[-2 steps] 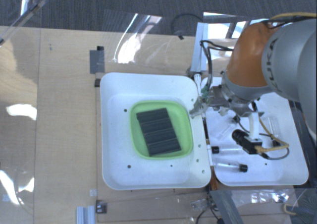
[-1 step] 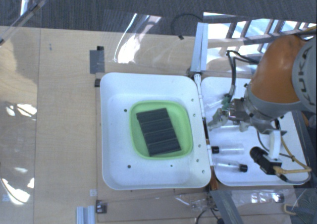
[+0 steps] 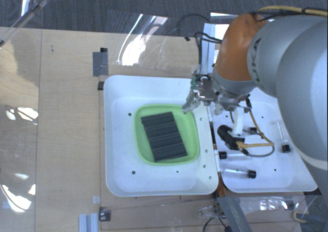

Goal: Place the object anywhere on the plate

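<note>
A dark grey ribbed rectangular block (image 3: pixel 163 136) lies flat on the green plate (image 3: pixel 192 141), which sits in the left white bin (image 3: pixel 118 174). The block rests slightly tilted, near the plate's middle. My gripper (image 3: pixel 192 99) hangs over the plate's upper right corner, close to the wall between the two bins. It stands above and to the right of the block, apart from it, and nothing shows in its grasp. The grey arm with its orange band (image 3: pixel 237 56) covers much of the right bin's far side.
The right white bin (image 3: pixel 302 177) holds a clear tube with a black cap (image 3: pixel 239 173) near its front and another slim clear piece (image 3: pixel 282 134) at its right. Wooden bench surface lies to the left of the bins.
</note>
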### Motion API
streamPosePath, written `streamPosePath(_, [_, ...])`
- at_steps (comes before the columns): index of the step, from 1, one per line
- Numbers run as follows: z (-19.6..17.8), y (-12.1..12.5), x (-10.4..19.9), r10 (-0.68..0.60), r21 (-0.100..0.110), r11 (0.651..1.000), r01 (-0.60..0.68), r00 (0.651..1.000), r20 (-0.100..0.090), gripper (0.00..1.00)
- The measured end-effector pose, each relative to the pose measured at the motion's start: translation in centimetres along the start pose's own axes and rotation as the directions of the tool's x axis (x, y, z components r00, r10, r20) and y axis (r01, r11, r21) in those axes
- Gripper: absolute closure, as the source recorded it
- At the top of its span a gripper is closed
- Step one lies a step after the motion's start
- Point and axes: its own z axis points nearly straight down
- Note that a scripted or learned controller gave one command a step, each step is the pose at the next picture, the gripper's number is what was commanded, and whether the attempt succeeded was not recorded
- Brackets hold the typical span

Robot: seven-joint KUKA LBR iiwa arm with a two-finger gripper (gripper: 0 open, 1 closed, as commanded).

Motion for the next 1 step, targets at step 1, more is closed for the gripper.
streamPosePath(1, [-0.65, 1.86, -3.00, 0.019, -0.004, 1.000, -0.019, 1.000, 0.001, 0.00])
